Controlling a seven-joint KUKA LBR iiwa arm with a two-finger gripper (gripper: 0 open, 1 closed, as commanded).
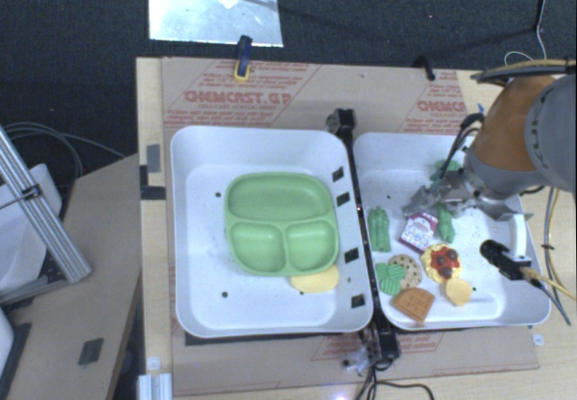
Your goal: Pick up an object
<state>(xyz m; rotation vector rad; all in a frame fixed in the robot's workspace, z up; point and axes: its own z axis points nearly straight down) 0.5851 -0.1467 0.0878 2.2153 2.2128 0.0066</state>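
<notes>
Gripper hangs low in the right bin, just above a pink packet and toy food; can't tell its state honestly. Green tray sits in the left bin.

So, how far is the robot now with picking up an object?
Done: the arm has reached in over the right bin, and the gripper is low among the toy foods. In hand: nothing that can be seen; its tip sits just above the small pink packet, and the grip is too unclear to judge. Left: close on one item and lift it. The green tray lies in the left bin.
</notes>
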